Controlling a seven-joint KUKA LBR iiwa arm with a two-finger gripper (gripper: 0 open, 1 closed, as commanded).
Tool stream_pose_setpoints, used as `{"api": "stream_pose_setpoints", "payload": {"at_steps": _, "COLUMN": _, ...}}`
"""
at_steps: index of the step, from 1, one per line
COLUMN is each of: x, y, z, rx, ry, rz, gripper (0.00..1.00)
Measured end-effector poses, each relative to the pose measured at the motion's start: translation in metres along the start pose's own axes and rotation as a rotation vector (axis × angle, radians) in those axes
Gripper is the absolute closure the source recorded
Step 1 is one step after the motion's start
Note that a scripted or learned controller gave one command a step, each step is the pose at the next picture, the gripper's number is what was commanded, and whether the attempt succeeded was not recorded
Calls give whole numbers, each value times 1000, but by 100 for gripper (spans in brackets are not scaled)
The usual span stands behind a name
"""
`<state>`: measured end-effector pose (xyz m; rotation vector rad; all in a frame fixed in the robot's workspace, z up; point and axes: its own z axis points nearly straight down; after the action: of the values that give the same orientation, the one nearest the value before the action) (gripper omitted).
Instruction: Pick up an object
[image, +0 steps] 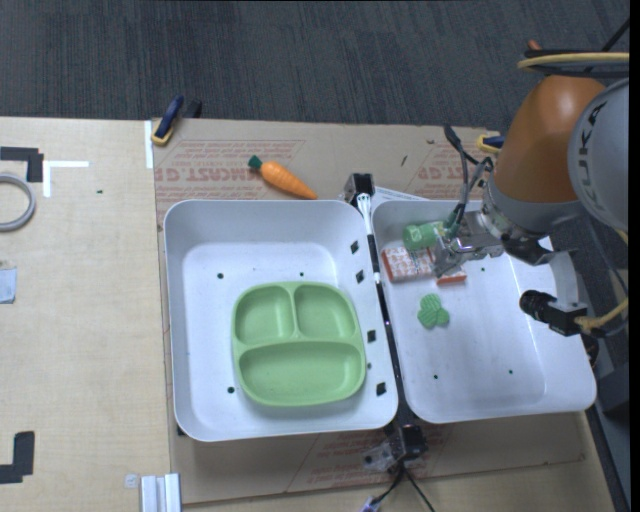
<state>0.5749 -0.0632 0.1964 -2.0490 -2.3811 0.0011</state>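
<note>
Your gripper (452, 250) sits low in the right bin (500, 390), at the red-and-white box (405, 263) and green can (424, 235). Approach step, apparently; grip state cannot be told. Next: confirm closure before lifting.

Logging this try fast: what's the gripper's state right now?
Gripper: cannot be told; it sits low in the right bin by the red-and-white packet and green can.

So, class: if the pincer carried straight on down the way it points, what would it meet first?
Probably the red-and-white packet in the right bin, just beside the pincer; the green can lies close too. Depth is hard to judge.
</note>
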Motion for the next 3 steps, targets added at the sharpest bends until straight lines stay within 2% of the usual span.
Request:
{"api": "stream_pose_setpoints", "payload": {"at_steps": 1, "x": 0, "y": 0, "z": 0, "rx": 0, "ry": 0, "rz": 0, "gripper": 0}}
{"api": "stream_pose_setpoints", "payload": {"at_steps": 2, "x": -49, "y": 41, "z": 68, "rx": -1, "ry": -1, "rz": 196, "gripper": 0}}
{"api": "stream_pose_setpoints", "payload": {"at_steps": 3, "x": -42, "y": 42, "z": 99, "rx": -4, "ry": -5, "rz": -79, "gripper": 0}}
